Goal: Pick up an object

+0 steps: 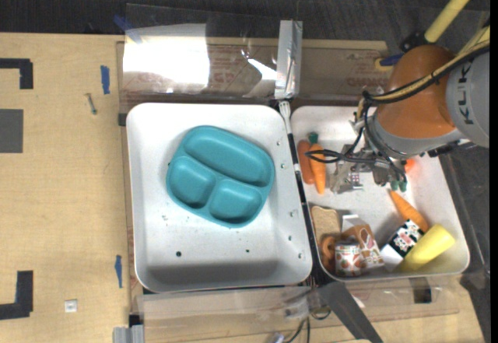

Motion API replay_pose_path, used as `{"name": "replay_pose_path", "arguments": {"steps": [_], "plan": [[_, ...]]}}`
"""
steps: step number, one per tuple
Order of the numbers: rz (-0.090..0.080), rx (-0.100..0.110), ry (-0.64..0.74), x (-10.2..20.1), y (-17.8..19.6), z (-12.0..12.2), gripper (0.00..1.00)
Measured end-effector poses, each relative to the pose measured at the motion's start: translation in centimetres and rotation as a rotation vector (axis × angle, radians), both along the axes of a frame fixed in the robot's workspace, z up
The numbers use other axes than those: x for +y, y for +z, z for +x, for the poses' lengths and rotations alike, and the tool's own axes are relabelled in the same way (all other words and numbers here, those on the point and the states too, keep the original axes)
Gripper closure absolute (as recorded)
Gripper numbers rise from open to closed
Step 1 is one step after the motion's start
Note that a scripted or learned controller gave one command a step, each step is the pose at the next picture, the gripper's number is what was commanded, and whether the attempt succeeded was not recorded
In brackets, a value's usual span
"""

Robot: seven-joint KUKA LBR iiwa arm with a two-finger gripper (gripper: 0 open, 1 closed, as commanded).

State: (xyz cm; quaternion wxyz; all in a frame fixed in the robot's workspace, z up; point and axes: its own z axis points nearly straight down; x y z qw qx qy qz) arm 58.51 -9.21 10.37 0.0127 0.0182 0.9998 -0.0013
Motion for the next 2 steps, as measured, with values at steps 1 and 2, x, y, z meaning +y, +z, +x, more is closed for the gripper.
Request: {"name": "replay_pose_path", "arguments": {"steps": [1, 2], "plan": [[0.005, 0.007, 0.009, 6.74, 12.16, 7.42, 1.00], [0.004, 0.005, 0.009, 6.66, 12.93, 7.45, 1.00]]}}
